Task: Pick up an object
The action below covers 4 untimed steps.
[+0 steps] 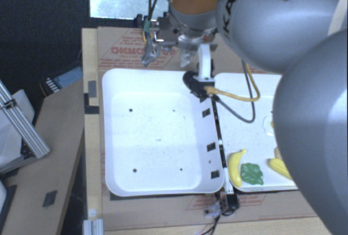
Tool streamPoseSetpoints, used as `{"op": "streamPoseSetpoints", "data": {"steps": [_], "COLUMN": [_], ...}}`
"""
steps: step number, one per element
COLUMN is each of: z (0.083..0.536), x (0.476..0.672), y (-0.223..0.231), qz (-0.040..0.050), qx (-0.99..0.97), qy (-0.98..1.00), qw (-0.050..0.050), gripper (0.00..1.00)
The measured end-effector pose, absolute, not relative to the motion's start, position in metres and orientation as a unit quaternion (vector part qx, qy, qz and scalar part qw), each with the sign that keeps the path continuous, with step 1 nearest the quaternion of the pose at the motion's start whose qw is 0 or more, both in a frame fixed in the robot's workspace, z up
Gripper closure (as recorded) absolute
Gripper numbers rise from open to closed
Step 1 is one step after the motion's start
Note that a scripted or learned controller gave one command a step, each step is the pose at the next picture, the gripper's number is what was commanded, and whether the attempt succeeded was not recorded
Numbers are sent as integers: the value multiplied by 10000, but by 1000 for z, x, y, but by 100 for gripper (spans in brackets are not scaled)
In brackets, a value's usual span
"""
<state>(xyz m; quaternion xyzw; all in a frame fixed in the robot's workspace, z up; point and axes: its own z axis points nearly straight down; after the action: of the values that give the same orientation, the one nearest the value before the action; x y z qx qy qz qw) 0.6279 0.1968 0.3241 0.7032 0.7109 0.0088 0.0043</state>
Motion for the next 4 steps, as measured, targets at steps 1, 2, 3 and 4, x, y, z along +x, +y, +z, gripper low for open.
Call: {"op": "streamPoseSetpoints", "data": {"steps": [1, 2, 3, 4], "z": [209, 220, 231, 215], "x": [576, 510, 514, 534], "y": [157, 240, 235, 234], "qz": [-54, -2, 8, 4], "qx": [7078, 7024, 7057, 7072], "qy": [7064, 7118, 7085, 7071], "qw": [-32, -25, -3, 5], "gripper": [0, 0, 100, 100]}}
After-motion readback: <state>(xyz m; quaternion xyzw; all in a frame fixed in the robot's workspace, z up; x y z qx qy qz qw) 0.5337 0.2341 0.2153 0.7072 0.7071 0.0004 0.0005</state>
